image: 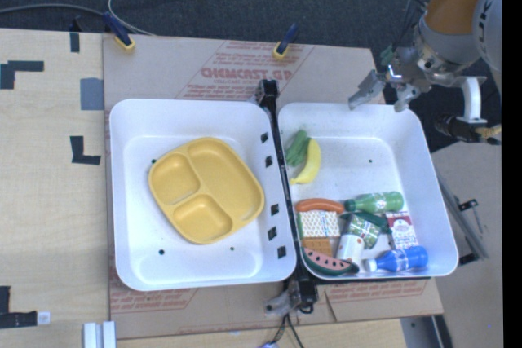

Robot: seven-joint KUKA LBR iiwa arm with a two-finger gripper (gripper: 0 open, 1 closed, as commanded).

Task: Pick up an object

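Nearest the camera, along the front wall of the right bin [432, 175], lies a crowd of small items: a watermelon slice [332, 262] at the front left corner, a blue bottle [401, 260] lying on its side at the front right, and just behind them a small white-and-green carton [352, 239], a red-and-white box [400, 229] and a tan waffle-like block [319, 234]. An orange piece [320, 207] lies on the block's far edge, and a green bottle [375, 202] rests on its side beside it. Farther back, against the divider, a yellow banana [308, 162] touches a green vegetable [296, 148]. The left bin [130, 200] holds a yellow compartment tray [205, 189], set at a slant. The gripper [380, 92] hovers above the far rim of the right bin, near its back right corner, with the arm [461, 0] entering from the right. Its two fingers [364, 94] are spread apart, with nothing between them. Every object in the right bin lies well apart from the fingers, toward the front and left; the nearest, the banana and the green bottle, are still clearly away from them.
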